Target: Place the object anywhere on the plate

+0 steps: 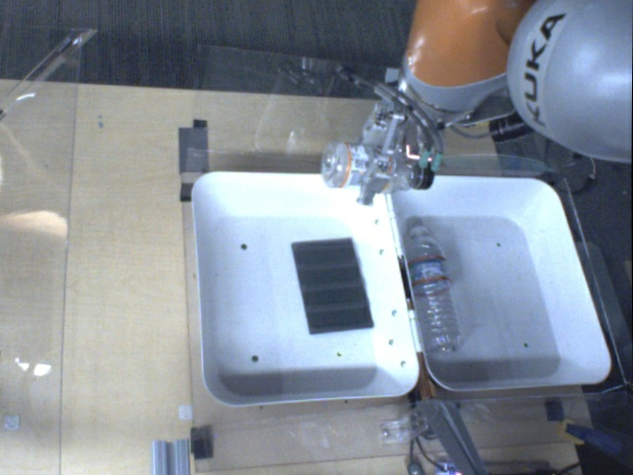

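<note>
A clear plastic water bottle (433,290) lies on its side in the right bin (534,216), along that bin's left wall, cap end toward the back. The plate (332,285) is a dark ribbed rectangle lying flat in the middle of the left bin (237,216). My gripper (382,174) hangs over the back rims where the two bins meet, behind and above the bottle and well apart from it. Nothing shows in its grasp. The orange-banded wrist rises to the upper right of it.
The bench's wooden top (99,265) stretches away left of the bins. A transparent panel (59,57) stands at the far left. The grey arm (584,57) covers the upper right corner, and cables (445,453) run below the bins' front edge.
</note>
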Controlling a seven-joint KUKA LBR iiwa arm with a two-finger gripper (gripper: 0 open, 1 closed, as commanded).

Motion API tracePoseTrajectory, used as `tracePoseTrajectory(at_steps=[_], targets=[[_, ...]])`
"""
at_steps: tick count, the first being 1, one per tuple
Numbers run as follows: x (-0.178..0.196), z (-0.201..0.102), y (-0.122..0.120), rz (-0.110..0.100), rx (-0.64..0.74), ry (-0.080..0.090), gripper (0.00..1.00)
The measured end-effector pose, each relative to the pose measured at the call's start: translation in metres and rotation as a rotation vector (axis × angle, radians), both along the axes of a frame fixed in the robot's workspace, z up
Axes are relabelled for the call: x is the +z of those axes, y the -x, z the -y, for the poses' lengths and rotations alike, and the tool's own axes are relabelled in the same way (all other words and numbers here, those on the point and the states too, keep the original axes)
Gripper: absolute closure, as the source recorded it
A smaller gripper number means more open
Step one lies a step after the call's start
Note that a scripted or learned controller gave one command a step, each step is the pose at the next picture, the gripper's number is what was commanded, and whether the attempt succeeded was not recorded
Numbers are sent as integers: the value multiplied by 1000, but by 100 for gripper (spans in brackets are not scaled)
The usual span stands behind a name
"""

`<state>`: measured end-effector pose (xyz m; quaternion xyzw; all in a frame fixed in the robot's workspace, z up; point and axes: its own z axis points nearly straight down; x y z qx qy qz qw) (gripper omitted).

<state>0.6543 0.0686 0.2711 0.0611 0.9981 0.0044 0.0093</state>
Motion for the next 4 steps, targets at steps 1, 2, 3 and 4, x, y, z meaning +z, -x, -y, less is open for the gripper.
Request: tracePoseTrajectory(at_steps=[1, 2, 3, 4], targets=[[12, -2, -1, 8, -1, -4, 100], [24, -3, -3, 16, -3, -8, 100], [36, -4, -4, 24, -4, -12, 100], [21, 54, 4, -9, 144, 8, 100]])
